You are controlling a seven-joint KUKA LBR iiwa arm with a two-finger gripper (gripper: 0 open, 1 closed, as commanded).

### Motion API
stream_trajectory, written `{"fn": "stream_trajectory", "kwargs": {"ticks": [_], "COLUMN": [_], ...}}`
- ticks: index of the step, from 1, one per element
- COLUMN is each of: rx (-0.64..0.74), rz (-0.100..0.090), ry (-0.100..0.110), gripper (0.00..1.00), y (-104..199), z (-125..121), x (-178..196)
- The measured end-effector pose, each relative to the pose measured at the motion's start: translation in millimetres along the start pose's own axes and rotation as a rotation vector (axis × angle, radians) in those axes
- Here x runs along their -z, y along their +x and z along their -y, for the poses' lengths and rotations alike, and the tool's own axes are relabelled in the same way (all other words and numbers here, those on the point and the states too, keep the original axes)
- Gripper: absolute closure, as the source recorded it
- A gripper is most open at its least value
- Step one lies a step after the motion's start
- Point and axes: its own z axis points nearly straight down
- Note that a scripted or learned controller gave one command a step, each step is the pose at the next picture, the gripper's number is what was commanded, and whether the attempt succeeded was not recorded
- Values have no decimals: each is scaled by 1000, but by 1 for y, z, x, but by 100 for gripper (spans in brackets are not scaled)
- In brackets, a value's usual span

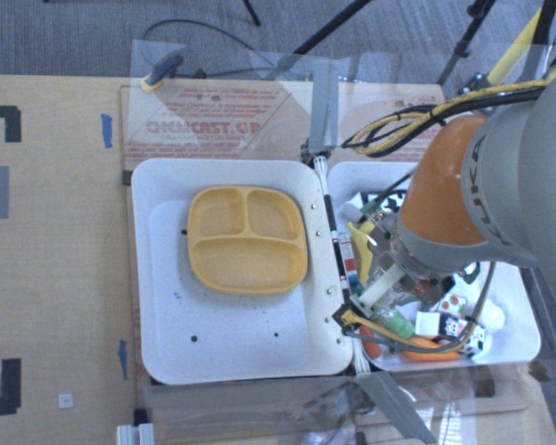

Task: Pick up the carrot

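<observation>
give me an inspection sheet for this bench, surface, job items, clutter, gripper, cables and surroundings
Surface: two white bins, left bin, right bin.
Job's things: carrot lying along the right bin's near edge.
Clutter: yellow divided plate in left bin; small mixed items in right bin.
Gripper: gripper low over the right bin, jaws hidden.
Cables: yellow and black cables along the arm.
Surroundings: grey carpet, tripod legs.

Two white bins [157, 276], one yellow plate [247, 239]
</observation>
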Motion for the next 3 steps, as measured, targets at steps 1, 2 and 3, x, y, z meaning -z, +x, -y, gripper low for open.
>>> {"fn": "stream_trajectory", "kwargs": {"ticks": [1,2,3], "rx": [-116,-424,-423], "rz": [-3,-4,-1], "ry": [-4,-4,-1], "gripper": [100,100,100], "y": [31,42,36], "z": [0,-46,-14], "x": [0,32,17]}}
